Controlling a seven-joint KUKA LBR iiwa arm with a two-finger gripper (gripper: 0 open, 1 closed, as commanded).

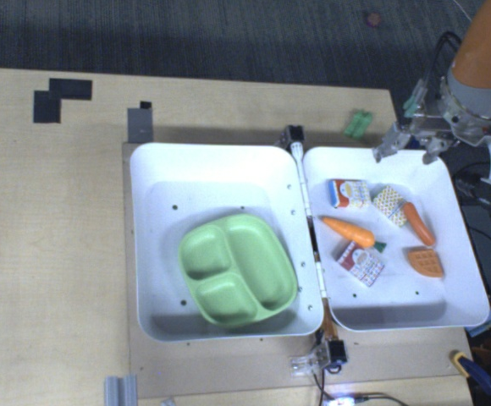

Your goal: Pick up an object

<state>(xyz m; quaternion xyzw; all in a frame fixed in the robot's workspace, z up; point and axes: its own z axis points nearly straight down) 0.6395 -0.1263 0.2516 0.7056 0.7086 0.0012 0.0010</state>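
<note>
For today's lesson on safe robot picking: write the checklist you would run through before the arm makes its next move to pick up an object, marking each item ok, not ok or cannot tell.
1. Objects lie in the right bin: ok.
2. Carrot lies uncovered, reachable from above: ok.
3. Gripper holds nothing: ok.
4. Gripper is above a target: not ok, it hangs at the bin's far rim.
5. Carrot stands apart from the red-and-white carton: not ok, they look touching.
6. Green tray out of the way in the left bin: ok.

Robotics lab setup: plywood bench [51, 252] with black tape marks [59, 98], two white bins [157, 227] clamped side by side, loose cables [347, 392] at the edge, dark carpet floor [228, 24], toy food items [372, 222] and a green divided tray [237, 269].
</note>
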